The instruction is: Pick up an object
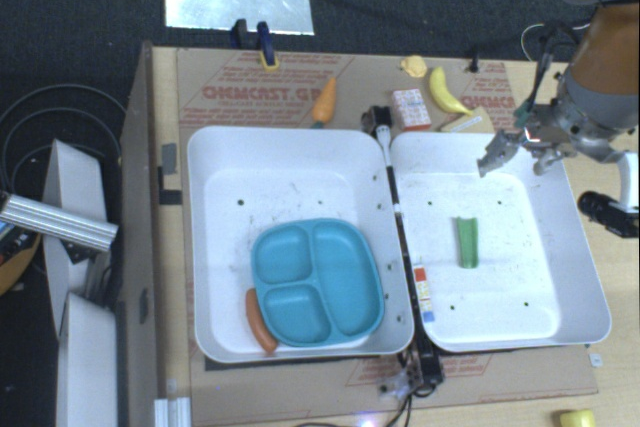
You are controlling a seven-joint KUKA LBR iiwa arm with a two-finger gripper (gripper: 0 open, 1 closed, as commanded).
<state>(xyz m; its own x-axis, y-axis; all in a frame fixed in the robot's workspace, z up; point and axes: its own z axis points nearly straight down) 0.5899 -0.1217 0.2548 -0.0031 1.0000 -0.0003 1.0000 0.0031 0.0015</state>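
The pincer [518, 155] hangs spread and empty over the right bin's [580, 315] far corner, well apart from the green block [467, 242], seemingly positioning.

High slanted overhead view of both bins [300, 140]

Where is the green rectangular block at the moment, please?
In the camera view, the green rectangular block lies upright-lengthwise on the floor of the right white bin, near its middle, below and left of the gripper and apart from it.
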